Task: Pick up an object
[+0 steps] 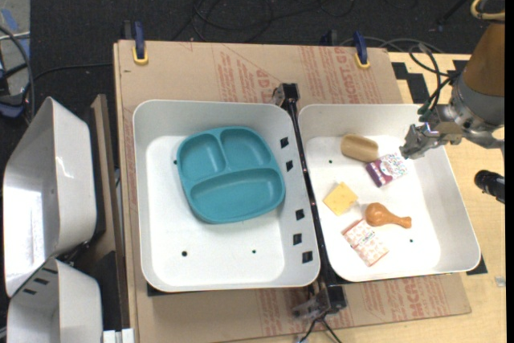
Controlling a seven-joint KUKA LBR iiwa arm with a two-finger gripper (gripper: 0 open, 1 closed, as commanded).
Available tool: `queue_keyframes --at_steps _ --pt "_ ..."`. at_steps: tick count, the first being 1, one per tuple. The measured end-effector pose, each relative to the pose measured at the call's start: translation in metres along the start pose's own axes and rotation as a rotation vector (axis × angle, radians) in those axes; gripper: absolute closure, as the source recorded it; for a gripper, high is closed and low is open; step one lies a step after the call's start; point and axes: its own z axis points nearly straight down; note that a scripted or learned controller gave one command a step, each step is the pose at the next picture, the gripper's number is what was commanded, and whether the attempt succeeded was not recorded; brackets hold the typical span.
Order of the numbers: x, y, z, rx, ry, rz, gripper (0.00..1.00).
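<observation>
Scanning left to right: teal divided plate (231, 174) in left bin (152, 197); right bin (450, 197) holds bread roll (359, 147), cheese slice (340, 198), drumstick (387, 215), purple packet (387, 169). End effector (419, 139) hovers just beside packet; grip state cannot be told. Risk: crowding roll, nudging packet aside.

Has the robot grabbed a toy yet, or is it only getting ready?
Only getting ready, it seems. Done: the gripper has reached over the right bin, close to the purple packet. In hand: nothing that I can see lifted. Left: the whole pick. The bread roll, cheese slice, chicken leg and red packet lie on the bin floor; the blue tray sits in the left bin.
</observation>
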Motion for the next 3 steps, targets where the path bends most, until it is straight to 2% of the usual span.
queue_keyframes --at_steps 1,2,3 --pt "-0.002 0.004 -0.064 -0.001 0.000 -0.001 1.00" --pt "0.044 0.011 -0.050 0.006 0.003 -0.004 1.00" --pt "0.090 0.022 -0.053 0.004 0.002 -0.005 1.00"
